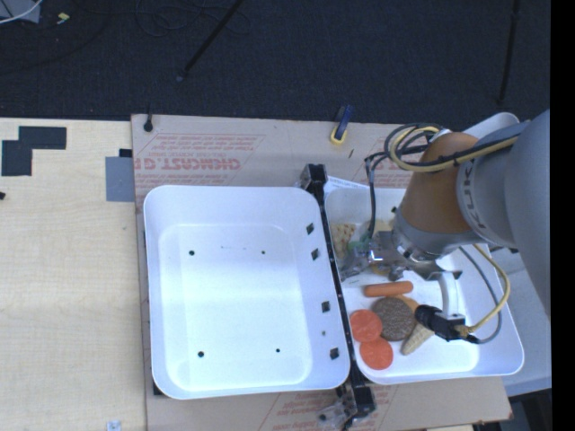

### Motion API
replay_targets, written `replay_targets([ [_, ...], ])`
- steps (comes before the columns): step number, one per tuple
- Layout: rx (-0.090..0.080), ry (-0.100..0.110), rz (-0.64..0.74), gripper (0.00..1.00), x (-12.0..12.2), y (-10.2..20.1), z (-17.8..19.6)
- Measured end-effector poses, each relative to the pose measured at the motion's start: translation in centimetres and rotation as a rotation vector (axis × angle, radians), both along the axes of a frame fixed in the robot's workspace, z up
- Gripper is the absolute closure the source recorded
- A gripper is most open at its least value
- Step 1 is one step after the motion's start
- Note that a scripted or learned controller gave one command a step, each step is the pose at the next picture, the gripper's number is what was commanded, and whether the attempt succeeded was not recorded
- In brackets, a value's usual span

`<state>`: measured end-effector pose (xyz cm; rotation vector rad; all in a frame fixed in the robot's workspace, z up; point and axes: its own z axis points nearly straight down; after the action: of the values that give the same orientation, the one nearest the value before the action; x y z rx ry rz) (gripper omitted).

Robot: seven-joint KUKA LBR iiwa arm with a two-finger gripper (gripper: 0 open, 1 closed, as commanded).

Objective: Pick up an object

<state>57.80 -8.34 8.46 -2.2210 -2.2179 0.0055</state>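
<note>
The arm (467, 196) leans in from the right and hangs over the right bin (503, 357). Its gripper (377, 257) is low, near the back left part of this bin, close to the wall between the two bins. From where I stand I cannot tell if the gripper is open or closed; the wrist hides most of it, and I see nothing held there.

The objects lie in the front half of the same bin. Nearest to the gripper is the sausage (389, 288), just in front of it and a little to the right. Its long axis runs left to right, almost parallel to the front edge of the bin. In front of the sausage there is a brown patty (393, 318), two red slices (367, 325), and a cone (417, 338) which touches the patty.

I think the sausage is the easiest target. The gripper should come a little toward the front and close across the short side of the sausage, not along it. The left bin (171, 241) holds nothing to pick.
</note>
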Motion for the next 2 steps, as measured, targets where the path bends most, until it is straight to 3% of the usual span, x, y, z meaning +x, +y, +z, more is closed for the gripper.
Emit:
replay_targets([
  [1, 0.001, 0.004, 0.002, 0.0, 4.7, -0.8, 0.3],
  [2, 0.0, 0.003, -0.003, 1.0, 4.6, -1.0, 1.4],
])
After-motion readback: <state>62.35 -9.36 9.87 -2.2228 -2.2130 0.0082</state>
